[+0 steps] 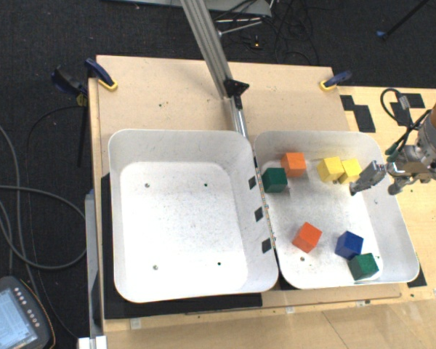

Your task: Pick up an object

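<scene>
Camera view is cutting off most of the arm at the right edge — the gripper [381,181] is hanging over the right bin's [400,227] far rim with fingers spread, holding nothing. Seven blocks are lying in that bin: two orange [307,236], two yellow [332,169], two green [274,179], one blue [349,243]. The left bin [123,217] is sitting beside it.

White bins [131,195]; orange, yellow, green, seemingly blue blocks [349,243].
</scene>
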Motion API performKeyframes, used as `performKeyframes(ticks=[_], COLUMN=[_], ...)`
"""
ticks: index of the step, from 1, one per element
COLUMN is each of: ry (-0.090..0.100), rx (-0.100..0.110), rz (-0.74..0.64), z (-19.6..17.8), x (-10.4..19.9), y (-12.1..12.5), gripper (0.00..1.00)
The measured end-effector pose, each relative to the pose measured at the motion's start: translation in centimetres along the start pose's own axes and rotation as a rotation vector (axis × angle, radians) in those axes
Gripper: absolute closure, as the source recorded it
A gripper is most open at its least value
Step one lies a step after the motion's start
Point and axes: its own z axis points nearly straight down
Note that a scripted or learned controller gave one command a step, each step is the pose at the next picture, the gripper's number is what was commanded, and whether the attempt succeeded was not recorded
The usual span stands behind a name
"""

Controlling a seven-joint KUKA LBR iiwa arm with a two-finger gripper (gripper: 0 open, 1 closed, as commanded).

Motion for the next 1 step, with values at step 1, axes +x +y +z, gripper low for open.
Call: performKeyframes(ticks=[1], ry=[-0.002], rx=[-0.004], rz=[0.0], z=[-0.23], x=[0.0], y=[0.08], gripper=[0.0])
